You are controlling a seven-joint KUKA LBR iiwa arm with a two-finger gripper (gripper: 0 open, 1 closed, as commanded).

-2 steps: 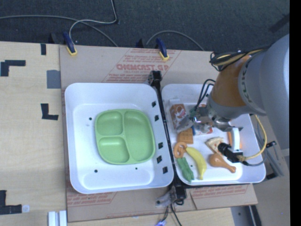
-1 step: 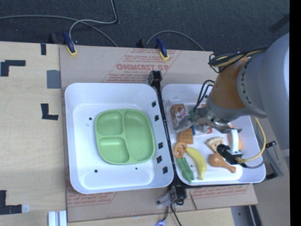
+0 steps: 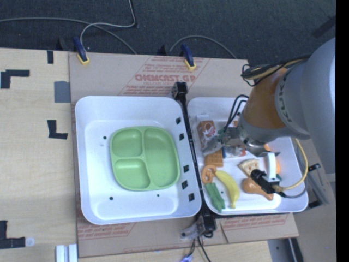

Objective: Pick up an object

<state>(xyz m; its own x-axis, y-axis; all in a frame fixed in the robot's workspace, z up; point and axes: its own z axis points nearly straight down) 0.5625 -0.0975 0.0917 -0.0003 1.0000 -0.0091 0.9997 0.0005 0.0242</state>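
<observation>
The right bin (image 3: 289,146) holds several toy foods. A yellow banana (image 3: 229,185) lies near the front, beside a green vegetable (image 3: 214,196). Behind them are a small pretzel (image 3: 208,174) and an orange square cracker (image 3: 214,159). A clear packet with a brown round snack (image 3: 206,130) lies at the back left. A triangular slice (image 3: 249,165) and a brown drumstick (image 3: 252,187) lie to the right. My gripper (image 3: 229,144) hangs low over the bin's middle, just right of the cracker and the packet. I see nothing held in it.
The left bin (image 3: 90,146) holds a green divided plate (image 3: 145,158). A black divider with clips (image 3: 188,146) runs between the two bins. The arm's grey body and orange band (image 3: 267,105) cover the right bin's back right part.
</observation>
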